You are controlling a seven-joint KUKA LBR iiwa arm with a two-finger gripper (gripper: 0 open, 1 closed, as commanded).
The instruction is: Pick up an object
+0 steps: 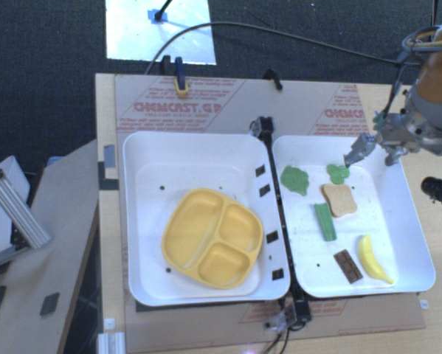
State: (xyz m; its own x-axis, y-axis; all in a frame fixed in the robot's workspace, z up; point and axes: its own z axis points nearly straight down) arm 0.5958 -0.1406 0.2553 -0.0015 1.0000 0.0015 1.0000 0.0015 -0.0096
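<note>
The right bin point(412, 220) holds several toy foods: a green leafy piece point(295, 180), a small green piece point(338, 173), a slice of toast point(339, 200), a green stick point(325, 221), a brown bar point(347, 265) and a yellow banana point(373, 259). My gripper point(375, 153) hovers over the bin's far right corner. It is open, with its fingers spread and nothing between them. Its left fingertip point(356, 153) is just above and to the right of the small green piece.
The left bin point(147, 198) holds a yellow divided plate point(213, 237). A black divider point(274, 205) runs between the bins. Cables point(280, 32) cross the dark floor behind the bench. The arm's orange band point(436, 76) rises at the right edge.
</note>
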